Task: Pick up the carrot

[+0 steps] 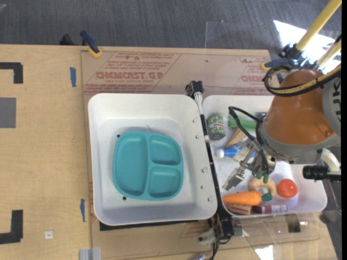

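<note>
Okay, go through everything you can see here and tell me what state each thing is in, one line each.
Orange carrot: lying flat near the right bin's front edge, not gripped.
Gripper: hanging above the right bin, behind the carrot.
Teal divided plate: flat in the left white bin.
Green-labelled can: lying on its side.

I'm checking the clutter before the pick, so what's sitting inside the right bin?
The right bin holds the carrot near its front edge, a small tomato, a green-labelled can and the gripper reaching in. The orange arm band covers whatever lies in the bin's far right part.
</note>
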`<state>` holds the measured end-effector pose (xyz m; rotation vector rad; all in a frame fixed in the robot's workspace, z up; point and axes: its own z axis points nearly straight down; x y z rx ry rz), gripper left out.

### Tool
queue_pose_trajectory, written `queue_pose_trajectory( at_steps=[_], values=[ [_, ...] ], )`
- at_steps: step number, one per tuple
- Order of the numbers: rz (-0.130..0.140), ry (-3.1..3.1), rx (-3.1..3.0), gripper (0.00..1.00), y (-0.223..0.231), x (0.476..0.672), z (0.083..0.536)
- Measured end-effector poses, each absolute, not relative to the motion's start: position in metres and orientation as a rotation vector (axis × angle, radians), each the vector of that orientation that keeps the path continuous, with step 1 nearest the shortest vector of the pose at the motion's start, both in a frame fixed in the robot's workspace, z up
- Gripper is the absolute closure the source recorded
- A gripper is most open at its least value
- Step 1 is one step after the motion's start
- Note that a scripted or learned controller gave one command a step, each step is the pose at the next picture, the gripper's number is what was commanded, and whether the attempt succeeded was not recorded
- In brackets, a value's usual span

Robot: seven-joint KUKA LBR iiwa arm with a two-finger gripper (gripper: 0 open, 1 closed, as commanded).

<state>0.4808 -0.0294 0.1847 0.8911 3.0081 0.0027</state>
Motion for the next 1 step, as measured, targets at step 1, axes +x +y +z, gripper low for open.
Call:
queue_pose_trajectory(
  at_steps=[1],
  values=[
    [0.001,2.990,0.928,0.00,-0.0938,0.4832,0.1215]
  ],
)
